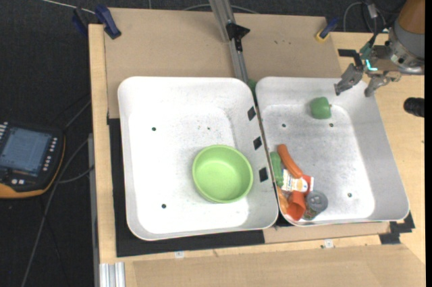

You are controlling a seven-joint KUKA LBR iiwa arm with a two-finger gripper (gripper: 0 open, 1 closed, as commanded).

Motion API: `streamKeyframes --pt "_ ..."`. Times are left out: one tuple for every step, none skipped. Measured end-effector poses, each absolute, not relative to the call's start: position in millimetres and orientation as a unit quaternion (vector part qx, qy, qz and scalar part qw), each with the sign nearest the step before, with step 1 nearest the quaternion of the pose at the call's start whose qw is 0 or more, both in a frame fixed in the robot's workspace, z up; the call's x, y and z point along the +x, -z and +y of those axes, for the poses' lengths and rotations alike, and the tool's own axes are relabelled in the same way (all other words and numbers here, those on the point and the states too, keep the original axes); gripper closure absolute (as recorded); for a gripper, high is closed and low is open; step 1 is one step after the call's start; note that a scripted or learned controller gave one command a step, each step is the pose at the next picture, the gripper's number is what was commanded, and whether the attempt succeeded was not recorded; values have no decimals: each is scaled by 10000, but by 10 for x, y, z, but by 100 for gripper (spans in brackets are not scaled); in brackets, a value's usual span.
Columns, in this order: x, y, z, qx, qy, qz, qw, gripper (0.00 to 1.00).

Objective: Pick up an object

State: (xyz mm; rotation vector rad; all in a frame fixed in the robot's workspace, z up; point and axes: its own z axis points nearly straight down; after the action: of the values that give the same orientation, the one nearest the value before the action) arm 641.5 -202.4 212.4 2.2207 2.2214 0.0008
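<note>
Nearest to us, at the front of the right bin [378,144], lies a small heap: an orange strip [289,161], an orange-and-white packet [295,186] and a round grey cap [315,200], all touching or overlapping against the front left wall. We judge these awkward to take, since the packet looks thin and floppy, the cap is low and likely slick, and the wall crowds the claw's approach. In the left bin [135,110] a green bowl [223,173] sits upright near the front right corner; it looks stiff and light, but we think only its rim offers a hold, and a smooth rim may slip. Farther back in the right bin a small green block [320,108] rests alone, well apart from the heap and clear of the walls. We judge it the easiest pick: compact, probably light and fairly firm, best pinched across its two opposite sides from above. Farthest back, the claw [358,84] hangs above the rear right of that bin, near the block but not touching it, its fingers spread apart and holding nothing. Beneath everything lies the tan surface [175,42].
</note>
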Motion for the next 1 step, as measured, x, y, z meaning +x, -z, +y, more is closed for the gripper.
streamKeyframes --pt "6415 -2124 -2024 7070 -2 7072 2 0"
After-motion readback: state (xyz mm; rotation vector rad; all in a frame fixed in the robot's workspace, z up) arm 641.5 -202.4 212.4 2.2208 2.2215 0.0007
